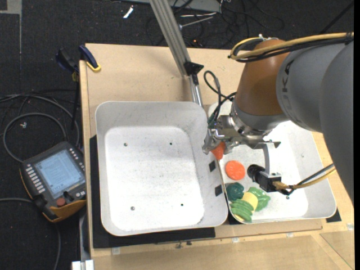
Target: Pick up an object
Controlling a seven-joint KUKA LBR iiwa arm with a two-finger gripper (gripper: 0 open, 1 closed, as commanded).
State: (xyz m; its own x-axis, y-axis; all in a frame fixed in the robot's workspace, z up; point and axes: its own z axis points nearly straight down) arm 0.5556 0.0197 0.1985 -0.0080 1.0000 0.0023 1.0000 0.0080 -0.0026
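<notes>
Two white bins sit side by side; the right bin [315, 207] holds an orange round object [235, 169] and green and yellow toys [247, 200] at lower centre-right. Just above, the gripper [216, 145] hovers; its grip state is unclear.

a pale wooden bench [140, 72] stood on a dark carpeted floor [39, 32] strewn with black cables [22, 122], and a grey metal strut [169, 27] slanted down across the bench from the top of the view. a handheld control pendant [53, 179] with a lit screen and orange casing lay on the floor left of the bench, and a blue and yellow clamp [87, 58] gripped the bench's far left corner
</notes>
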